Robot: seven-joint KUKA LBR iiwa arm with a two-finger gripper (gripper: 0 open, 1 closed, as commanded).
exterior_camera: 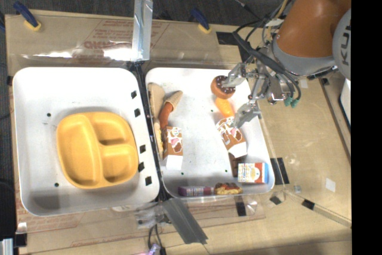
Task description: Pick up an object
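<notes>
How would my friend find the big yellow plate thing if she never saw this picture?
Look at the two white bins side by side and pick the left bin. In its middle lies the yellow tray, a rounded plate split into compartments. It is the single thing in that bin, and far bigger than the small food items crowded into the right bin.
</notes>
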